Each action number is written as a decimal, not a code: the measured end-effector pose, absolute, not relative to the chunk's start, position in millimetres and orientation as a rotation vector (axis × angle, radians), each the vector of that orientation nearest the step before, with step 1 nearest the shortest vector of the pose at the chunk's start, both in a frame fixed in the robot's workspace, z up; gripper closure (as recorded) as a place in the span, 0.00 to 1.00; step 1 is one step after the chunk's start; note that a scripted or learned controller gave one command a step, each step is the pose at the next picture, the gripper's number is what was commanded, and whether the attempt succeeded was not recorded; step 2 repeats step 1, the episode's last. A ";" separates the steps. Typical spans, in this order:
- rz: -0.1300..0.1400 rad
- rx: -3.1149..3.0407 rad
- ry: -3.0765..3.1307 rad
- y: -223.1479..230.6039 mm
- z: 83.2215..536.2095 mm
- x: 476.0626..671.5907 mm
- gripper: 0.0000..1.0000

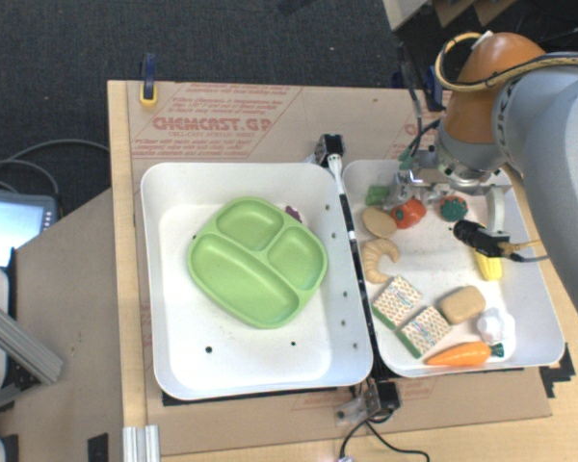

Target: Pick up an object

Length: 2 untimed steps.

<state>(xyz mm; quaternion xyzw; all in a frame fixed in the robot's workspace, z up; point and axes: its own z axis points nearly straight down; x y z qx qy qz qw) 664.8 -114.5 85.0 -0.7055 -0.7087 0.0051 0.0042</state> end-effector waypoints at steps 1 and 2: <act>-0.010 -2.217 -2.232 -43.6 191.3 640.9 1.00; -0.010 -2.217 -2.232 -43.6 191.3 640.9 1.00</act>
